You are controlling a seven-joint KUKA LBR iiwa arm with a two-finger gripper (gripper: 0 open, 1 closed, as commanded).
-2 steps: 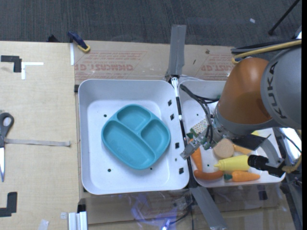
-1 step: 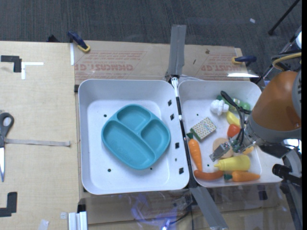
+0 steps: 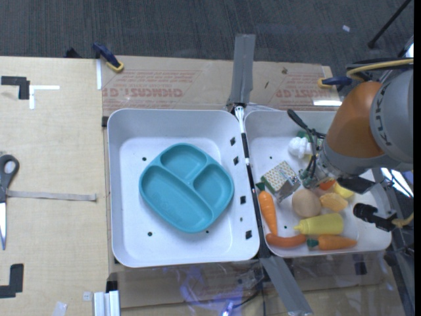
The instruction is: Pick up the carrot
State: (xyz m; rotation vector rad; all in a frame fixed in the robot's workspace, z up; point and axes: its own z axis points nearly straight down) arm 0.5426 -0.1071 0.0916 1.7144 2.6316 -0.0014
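Observation:
An orange carrot (image 3: 268, 214) with a green top lies lengthwise along the left wall of the right bin (image 3: 266, 131). A second carrot-like orange piece (image 3: 337, 243) with a green end rests at that bin's front edge. My gripper (image 3: 310, 174) hangs low over the middle of the right bin, just above a tan potato (image 3: 306, 203) and beside a patterned packet (image 3: 279, 174). It is roughly a hand's width to the right of the carrot and behind it. The wrist and the orange band (image 3: 352, 127) hide its tip.
A red-orange curved piece (image 3: 286, 240), a yellow bottle-like toy (image 3: 320, 225), yellow pieces (image 3: 335, 201) and a white object (image 3: 301, 147) crowd the right bin. The left bin (image 3: 125, 242) holds a blue divided plate (image 3: 186, 187). Scissors (image 3: 5, 176) lie on the bench at far left.

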